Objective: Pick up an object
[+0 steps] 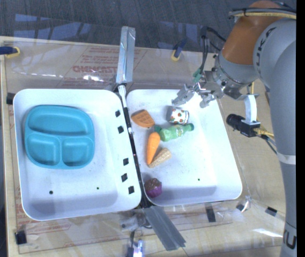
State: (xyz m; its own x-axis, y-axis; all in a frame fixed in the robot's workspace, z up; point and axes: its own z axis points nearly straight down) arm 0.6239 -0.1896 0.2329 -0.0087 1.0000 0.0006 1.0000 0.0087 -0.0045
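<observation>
My arm: reaching in over the right bin.
My claw: fingers apart, holding nothing, just above the spotted toy.

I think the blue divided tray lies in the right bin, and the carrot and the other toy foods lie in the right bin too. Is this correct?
Not quite. The camera view shows the blue tray in the left bin, alone there. The carrot and the other toy foods do lie in the right bin, as you said.
</observation>
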